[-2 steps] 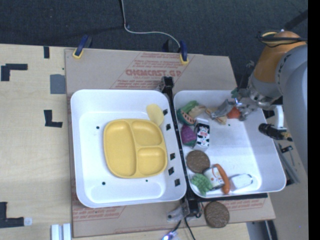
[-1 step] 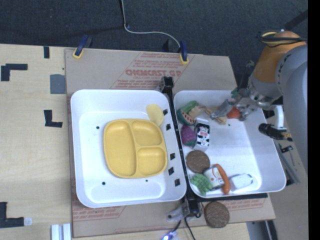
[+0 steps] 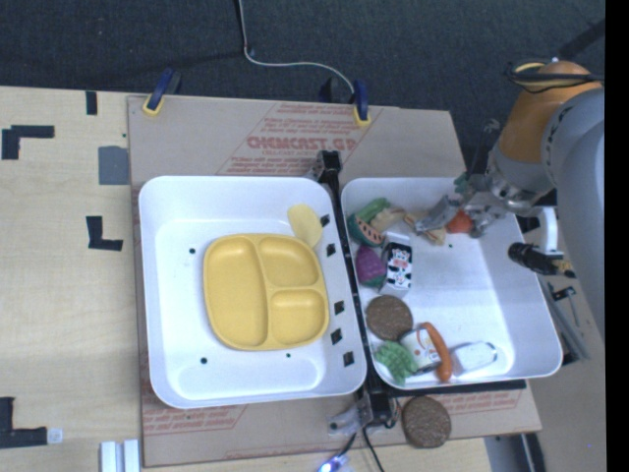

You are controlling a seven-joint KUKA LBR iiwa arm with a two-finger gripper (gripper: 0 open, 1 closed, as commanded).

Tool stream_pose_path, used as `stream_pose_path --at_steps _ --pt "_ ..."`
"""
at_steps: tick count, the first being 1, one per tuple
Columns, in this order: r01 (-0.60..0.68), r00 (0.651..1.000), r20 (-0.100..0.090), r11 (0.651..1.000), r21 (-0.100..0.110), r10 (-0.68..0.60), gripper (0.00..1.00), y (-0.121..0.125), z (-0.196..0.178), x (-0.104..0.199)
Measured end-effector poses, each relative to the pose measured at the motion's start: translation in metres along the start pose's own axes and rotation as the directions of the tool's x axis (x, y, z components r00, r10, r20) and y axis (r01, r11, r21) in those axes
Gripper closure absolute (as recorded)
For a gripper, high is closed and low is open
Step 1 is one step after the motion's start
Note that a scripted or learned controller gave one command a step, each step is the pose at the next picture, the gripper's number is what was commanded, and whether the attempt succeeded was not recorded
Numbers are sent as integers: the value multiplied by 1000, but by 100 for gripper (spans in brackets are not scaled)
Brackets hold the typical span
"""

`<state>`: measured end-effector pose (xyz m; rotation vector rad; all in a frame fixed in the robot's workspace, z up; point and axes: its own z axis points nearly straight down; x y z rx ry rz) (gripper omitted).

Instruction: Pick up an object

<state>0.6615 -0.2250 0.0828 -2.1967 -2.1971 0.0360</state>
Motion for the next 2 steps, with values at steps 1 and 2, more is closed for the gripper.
stream_pose_path --at_steps 1,2 --pt "0 1000 0 1000 0 0 0 0 0 0" --pt "1 1000 -5 1000 17 -1 100 -3 -10 1"
